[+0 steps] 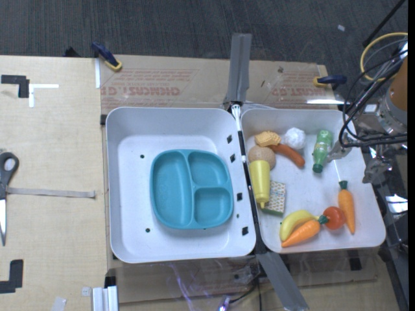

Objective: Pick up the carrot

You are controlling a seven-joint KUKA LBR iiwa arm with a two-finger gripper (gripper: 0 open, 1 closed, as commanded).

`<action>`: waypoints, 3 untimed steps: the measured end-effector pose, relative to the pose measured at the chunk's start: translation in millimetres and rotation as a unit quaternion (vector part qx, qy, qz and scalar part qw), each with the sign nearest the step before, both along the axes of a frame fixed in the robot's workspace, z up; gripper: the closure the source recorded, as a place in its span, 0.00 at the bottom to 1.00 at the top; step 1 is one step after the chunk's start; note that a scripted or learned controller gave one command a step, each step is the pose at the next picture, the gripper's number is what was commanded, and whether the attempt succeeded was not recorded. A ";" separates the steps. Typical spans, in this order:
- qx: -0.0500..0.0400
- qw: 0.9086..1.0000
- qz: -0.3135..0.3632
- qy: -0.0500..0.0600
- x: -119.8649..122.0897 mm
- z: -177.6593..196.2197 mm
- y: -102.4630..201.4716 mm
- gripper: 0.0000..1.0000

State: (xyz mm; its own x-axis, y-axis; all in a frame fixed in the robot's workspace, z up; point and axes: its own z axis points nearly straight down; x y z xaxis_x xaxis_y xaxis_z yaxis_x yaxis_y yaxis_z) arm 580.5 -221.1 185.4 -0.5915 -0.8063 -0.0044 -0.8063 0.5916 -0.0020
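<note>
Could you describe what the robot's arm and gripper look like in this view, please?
At the right edge, part of the arm shows a grey metallic body with an orange band above it. Black cables loop around it, and a yellow cable arcs above. The gripper looks like slim, pale grey metal pieces reaching into the right bin. No markings are legible.

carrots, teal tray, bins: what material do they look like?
Carrots and: likely moulded plastic toys, given the uniform orange, smooth skin and slight sheen; rubber can't be ruled out.
Divided tray: looks like hard plastic, one even teal colour, rounded compartment walls, dull sheen.
Bins and: appear thin formed white plastic, with smooth walls and soft highlights.
</note>
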 end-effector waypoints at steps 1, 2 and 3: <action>-0.001 0.984 0.179 0.000 -57.9 -46.6 -0.3 0.00; -0.002 0.984 0.180 -0.003 -54.7 -36.3 1.4 1.00; -0.002 0.984 0.180 -0.003 -54.7 -36.4 1.4 0.00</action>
State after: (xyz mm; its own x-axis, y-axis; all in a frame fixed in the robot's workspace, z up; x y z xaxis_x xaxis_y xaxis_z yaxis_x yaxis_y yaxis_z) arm 525.8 -219.6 149.0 -0.2670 -0.9637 -0.0036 -0.9637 0.2670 -0.0090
